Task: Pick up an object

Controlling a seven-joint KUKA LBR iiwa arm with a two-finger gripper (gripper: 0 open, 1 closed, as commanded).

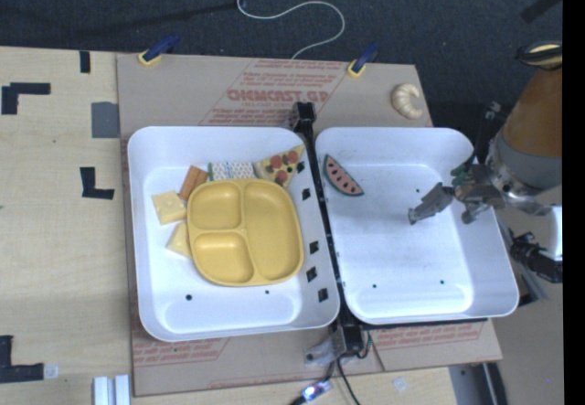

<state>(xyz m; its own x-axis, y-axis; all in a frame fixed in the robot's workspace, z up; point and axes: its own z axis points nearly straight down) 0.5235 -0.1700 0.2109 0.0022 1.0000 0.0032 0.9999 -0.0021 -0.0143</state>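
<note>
White plastic bins sit side by side on a cardboard-topped bench (265,92), clamped at the far edge so they stay put while the grey arm with its orange band (539,120) reaches in from the right. The two-finger gripper (450,202) hangs over the right bin (411,298) near its right wall, with nothing between its fingers; from this angle one cannot tell whether the jaws are open or closed. The nearest candidate for the pick, a red watermelon-slice toy (343,176), lies flat in the right bin's far left corner, well apart from the gripper. The left bin (219,321) holds a yellow three-compartment plastic plate (245,231), with pale cheese-like blocks (170,209) and other small play-food pieces (274,165) crowded around its far and left sides, harder to reach cleanly. A cream-coloured curled toy (409,101) rests outside the bins on the bench. Judging by the layout, the lone slice looks the easiest target, though no grasp has begun.
</note>
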